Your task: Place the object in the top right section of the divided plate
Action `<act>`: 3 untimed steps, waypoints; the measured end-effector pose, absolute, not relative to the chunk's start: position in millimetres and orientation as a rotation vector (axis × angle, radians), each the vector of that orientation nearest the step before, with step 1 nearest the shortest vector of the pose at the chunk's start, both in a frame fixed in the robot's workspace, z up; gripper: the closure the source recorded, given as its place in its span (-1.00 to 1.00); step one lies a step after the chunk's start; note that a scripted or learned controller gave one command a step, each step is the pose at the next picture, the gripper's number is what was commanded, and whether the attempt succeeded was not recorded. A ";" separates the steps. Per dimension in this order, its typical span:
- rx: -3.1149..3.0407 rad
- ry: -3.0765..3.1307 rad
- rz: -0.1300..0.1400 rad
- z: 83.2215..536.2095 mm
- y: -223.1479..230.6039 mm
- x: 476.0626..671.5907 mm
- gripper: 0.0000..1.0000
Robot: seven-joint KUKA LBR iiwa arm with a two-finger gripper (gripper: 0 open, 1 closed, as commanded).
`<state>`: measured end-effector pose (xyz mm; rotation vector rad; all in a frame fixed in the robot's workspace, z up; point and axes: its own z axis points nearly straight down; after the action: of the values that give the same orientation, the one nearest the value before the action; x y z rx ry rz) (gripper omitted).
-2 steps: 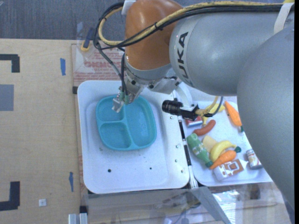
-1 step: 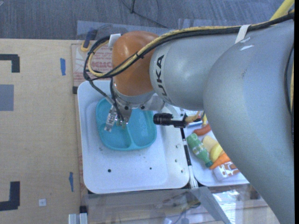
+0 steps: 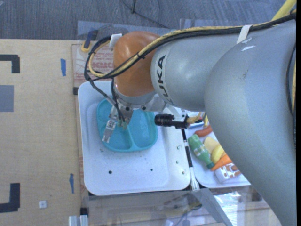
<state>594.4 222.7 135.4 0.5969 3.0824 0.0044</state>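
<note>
Your gripper (image 3: 114, 121) hangs over the blue plate (image 3: 141, 138) in the left bin (image 3: 136, 180) — I cannot tell how its jaws stand or whether it carries an object. Release here and anything may land in the wrong section — the arm hides the dividers.

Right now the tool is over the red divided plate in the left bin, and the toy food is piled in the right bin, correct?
One thing is off: the divided plate is blue, not red. The camera view shows it lying in the left bin, with the tool above its left part. The rest stands: the toy food is in the right bin.
</note>
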 end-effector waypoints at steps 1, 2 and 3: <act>0.599 3.077 0.012 146.8 223.3 596.1 1.00; 0.603 3.071 0.021 158.3 223.3 598.0 1.00; -0.107 3.108 0.020 115.7 227.5 629.4 1.00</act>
<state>629.4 227.5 115.7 -0.1071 3.1083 0.0204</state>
